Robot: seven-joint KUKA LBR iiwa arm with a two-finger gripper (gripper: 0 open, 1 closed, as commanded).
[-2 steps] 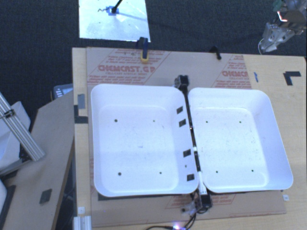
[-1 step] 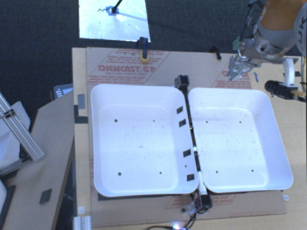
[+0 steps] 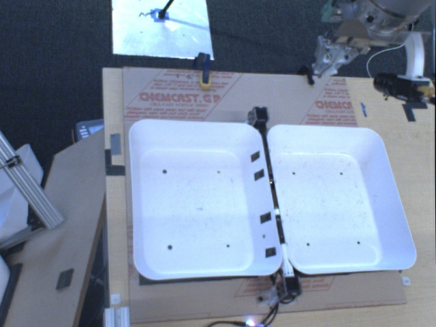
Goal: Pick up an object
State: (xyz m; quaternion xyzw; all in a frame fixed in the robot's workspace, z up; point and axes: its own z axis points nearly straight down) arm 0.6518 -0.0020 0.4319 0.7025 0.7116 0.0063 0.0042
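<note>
Up in the far right corner, past the back rim of the right bin (image 3: 398,203), the pincer (image 3: 320,63) hangs over the bench board (image 3: 177,97) with the red lettering, well outside both bins. It's tilted down and to the left off the grey arm (image 3: 385,5). It's too small and cluttered at that spot for me to say whether it's open, closed or gripping anything, so: can't tell.

As for the object to pick, I honestly can't tell where it lies, which way it points or how its long axis runs, so I can't place it relative to the pincer either. What I can make out in the left bin (image 3: 136,203) and the right one is just white floor with a few tiny dark dots. The bins sit side by side, touching along the middle seam, with small black tabs (image 3: 259,175) down it. A yellow and blue clamp (image 3: 204,73) sits on the board's back edge.
</note>
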